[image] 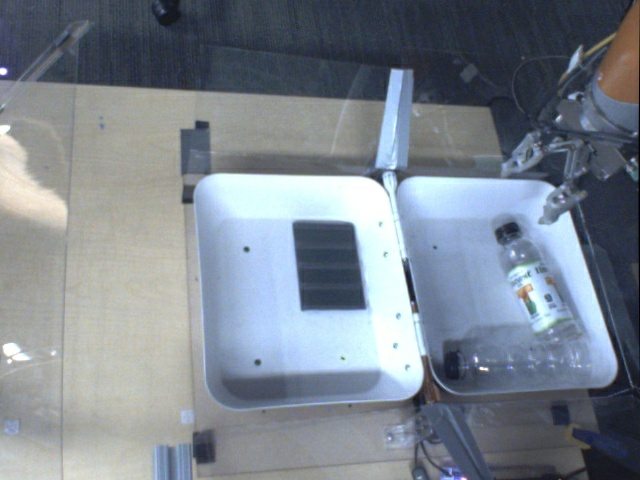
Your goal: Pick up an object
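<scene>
A clear plastic bottle (537, 292) with a black cap and a white-green label lies in the right bin (440, 228), its cap pointing to the far side. A second clear bottle (512, 364) with a black cap lies along that bin's near wall. A dark ribbed rectangular block (328, 265) lies flat in the middle of the left bin (225, 298). My gripper (541, 179) hangs over the right bin's far right corner, above and beyond the labelled bottle's cap. Its fingers stand open with nothing between them.
A grey metal post (394, 120) stands behind the seam between the bins. Clear plastic sheeting (60, 268) covers the wooden bench to the left. Cables (540, 78) trail by the arm at the upper right.
</scene>
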Robot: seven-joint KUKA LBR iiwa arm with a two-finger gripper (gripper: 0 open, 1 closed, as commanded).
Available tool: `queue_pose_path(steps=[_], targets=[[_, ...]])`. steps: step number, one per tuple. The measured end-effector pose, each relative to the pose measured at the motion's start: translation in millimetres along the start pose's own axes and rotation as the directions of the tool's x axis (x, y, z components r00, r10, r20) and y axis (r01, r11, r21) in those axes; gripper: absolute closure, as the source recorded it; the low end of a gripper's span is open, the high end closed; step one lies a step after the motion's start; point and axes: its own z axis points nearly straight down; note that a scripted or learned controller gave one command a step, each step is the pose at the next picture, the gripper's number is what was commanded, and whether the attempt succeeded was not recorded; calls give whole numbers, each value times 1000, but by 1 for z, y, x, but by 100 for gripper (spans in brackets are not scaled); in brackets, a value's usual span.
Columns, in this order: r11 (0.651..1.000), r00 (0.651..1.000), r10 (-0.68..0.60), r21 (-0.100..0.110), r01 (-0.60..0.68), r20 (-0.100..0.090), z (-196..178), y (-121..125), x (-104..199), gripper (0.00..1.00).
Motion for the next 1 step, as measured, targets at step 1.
queue_pose_path(steps=[1], targets=[[971,971,-237,-1,237,0,21,0,0,0]])
